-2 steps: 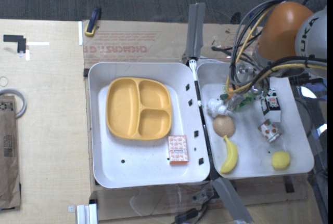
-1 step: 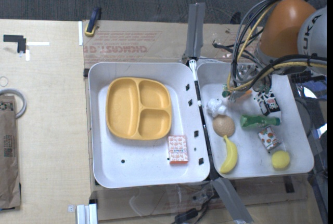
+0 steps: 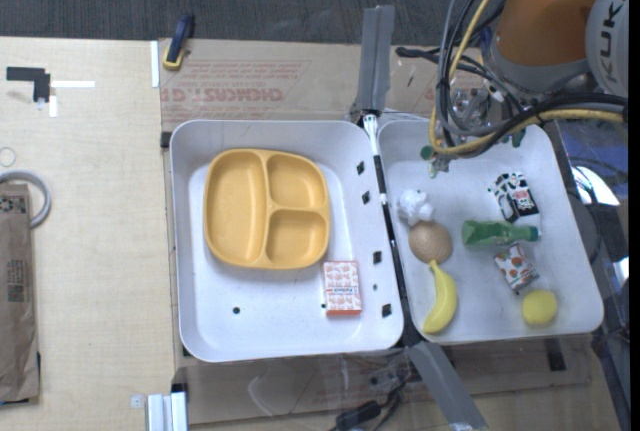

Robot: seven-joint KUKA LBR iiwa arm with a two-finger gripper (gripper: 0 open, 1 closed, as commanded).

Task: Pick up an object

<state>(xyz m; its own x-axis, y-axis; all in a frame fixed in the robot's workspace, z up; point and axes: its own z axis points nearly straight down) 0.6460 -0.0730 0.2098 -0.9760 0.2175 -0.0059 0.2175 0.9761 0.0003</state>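
whether the jaws [image 3: 462,114] are released or clenched cannot be told; they hang among cables over the far left corner of the right bin [image 3: 572,181]. nearer lie a white toy [image 3: 414,207], a kiwi [image 3: 430,242], a banana [image 3: 440,298], a green packet [image 3: 497,233] and a lemon [image 3: 539,308]. the left bin [image 3: 190,249] holds a yellow divided plate [image 3: 266,209] and a small red carton [image 3: 342,286].

- The arm [image 3: 560,9] was cut off by the top and right edges, and its cables covered the gripper, so the fingers could not be made out.
- The right bin [image 3: 575,219] had its far corner hidden under the arm.
- A brown paper bag [image 3: 18,289], well to the left of the left bin [image 3: 190,249], was cut off by the left edge.
- The print on the small carton [image 3: 342,287] inside the left bin was too small to read.
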